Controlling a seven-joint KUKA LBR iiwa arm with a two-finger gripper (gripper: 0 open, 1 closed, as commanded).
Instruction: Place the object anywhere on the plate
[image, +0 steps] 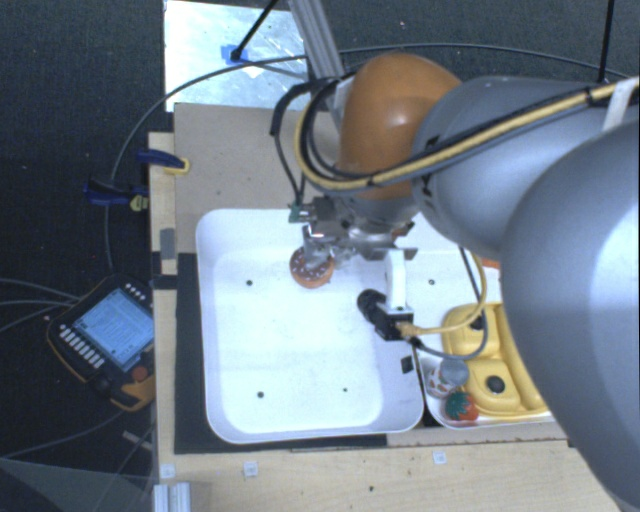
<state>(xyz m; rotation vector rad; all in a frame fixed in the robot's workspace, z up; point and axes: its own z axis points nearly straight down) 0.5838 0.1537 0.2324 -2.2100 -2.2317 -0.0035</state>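
Hovering over the left bin (300, 400), the end effector (322, 250) stood directly above a small brown round object (311, 268); its grip state could not be determined.

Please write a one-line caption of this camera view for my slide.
The gripper hangs over a small brown object in the left white bin, while the yellow plate sits in the right bin.

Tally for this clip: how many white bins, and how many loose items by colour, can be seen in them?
White bins: 2, left bin and right bin
Brown round item: 1, left bin, beside the gripper
Yellow item: 1, right bin
Small red-and-green item: 1, right bin
Total: 5
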